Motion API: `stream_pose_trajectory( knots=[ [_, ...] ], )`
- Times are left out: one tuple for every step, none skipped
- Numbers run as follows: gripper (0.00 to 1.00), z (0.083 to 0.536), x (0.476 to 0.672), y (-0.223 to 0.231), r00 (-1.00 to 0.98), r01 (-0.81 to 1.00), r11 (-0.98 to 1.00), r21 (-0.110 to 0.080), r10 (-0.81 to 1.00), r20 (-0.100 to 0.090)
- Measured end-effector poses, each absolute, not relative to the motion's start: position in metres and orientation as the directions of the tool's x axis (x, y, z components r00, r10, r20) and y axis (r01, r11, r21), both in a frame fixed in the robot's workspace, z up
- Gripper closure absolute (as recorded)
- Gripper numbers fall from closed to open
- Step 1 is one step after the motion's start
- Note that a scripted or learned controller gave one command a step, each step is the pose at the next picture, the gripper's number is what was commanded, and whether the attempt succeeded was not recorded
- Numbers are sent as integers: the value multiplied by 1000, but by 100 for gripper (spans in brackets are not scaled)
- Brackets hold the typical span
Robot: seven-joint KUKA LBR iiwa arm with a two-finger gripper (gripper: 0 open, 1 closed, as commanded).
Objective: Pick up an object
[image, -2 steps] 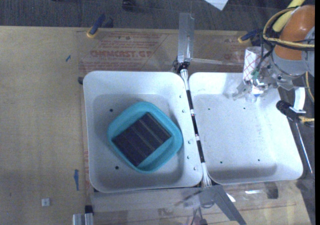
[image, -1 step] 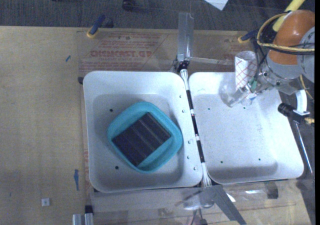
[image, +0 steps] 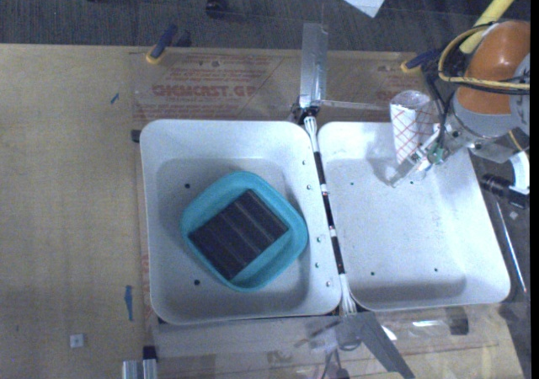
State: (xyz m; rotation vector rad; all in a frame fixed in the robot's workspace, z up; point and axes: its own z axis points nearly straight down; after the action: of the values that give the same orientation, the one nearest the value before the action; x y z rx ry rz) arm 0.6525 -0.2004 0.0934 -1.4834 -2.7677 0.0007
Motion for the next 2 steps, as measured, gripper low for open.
stream_pose_trajectory(
  knots=[
    [0,90,666,-206,-538,843,538,-11,843,18],
    [100,97,664,-205,-538,843,538,-15,843,24]
  ],
)
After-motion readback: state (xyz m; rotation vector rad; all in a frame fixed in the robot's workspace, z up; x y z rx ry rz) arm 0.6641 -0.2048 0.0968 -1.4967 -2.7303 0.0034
